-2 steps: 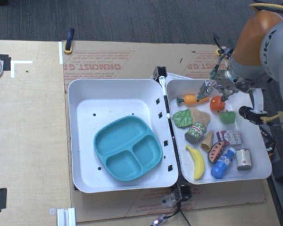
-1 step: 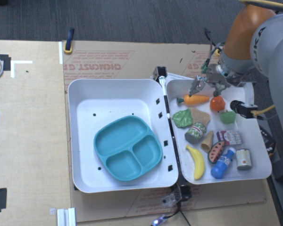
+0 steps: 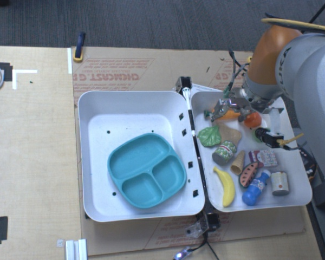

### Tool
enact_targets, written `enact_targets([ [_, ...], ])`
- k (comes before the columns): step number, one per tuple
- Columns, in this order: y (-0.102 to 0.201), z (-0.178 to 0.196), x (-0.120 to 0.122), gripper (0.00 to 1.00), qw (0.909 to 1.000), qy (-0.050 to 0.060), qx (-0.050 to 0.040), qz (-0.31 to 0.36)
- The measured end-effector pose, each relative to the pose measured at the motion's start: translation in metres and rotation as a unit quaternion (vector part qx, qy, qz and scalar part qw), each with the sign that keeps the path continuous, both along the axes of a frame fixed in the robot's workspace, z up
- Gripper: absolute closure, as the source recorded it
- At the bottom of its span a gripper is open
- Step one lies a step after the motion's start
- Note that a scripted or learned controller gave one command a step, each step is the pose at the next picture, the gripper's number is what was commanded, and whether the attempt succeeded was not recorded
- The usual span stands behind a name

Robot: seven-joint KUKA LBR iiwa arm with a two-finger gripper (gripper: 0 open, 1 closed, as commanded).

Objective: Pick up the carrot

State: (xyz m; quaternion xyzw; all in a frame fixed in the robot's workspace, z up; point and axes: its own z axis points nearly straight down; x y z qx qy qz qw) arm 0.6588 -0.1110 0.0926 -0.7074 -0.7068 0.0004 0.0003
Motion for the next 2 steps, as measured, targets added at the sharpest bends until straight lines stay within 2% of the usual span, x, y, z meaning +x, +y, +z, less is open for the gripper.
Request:
enact_targets([
  [1, -0.078, 0.026, -0.019, 0.00, 0.9999, 0.001, 0.0096, 0.005],
  [2, -0.034, 0.093, 0.000, 0.00, 1.0000, -0.001, -0.0004, 0.001],
])
